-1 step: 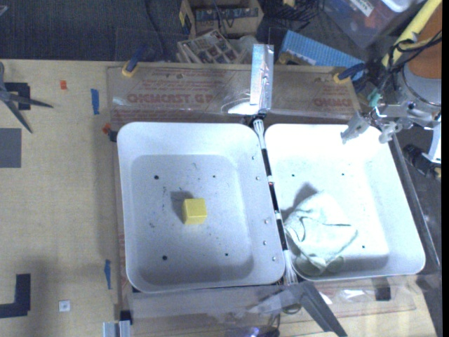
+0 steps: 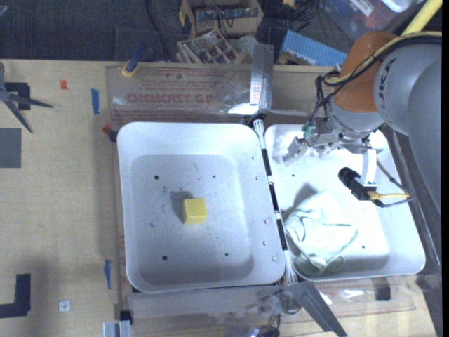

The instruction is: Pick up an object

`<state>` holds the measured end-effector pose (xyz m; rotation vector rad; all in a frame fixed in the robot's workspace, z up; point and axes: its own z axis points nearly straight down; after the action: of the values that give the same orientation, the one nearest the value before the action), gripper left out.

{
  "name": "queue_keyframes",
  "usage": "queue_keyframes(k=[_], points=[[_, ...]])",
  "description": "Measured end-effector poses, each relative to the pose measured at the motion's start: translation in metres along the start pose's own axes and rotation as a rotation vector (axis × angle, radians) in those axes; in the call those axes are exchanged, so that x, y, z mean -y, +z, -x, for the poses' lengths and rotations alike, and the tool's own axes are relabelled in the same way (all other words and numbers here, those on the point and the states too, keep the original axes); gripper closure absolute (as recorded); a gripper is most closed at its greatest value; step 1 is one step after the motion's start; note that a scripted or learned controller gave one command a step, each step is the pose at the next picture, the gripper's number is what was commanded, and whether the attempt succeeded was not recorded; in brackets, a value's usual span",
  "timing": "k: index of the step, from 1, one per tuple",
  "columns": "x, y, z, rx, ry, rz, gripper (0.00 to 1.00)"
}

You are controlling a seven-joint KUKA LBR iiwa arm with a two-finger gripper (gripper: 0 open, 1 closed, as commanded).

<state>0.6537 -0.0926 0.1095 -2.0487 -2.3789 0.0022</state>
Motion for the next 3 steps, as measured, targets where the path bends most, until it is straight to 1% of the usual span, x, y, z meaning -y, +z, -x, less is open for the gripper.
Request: queue_keyframes(k=[1, 2, 3], points=[[-0.002, -0.01, 0.0, 0.001, -0.001, 0.003, 1.0], [-0.003, -0.019, 0.001, 0.002, -0.001, 0.006, 1.0], [-0.018, -0.075, -0.025, 0.004, -0.505, 0.007, 1.0]])
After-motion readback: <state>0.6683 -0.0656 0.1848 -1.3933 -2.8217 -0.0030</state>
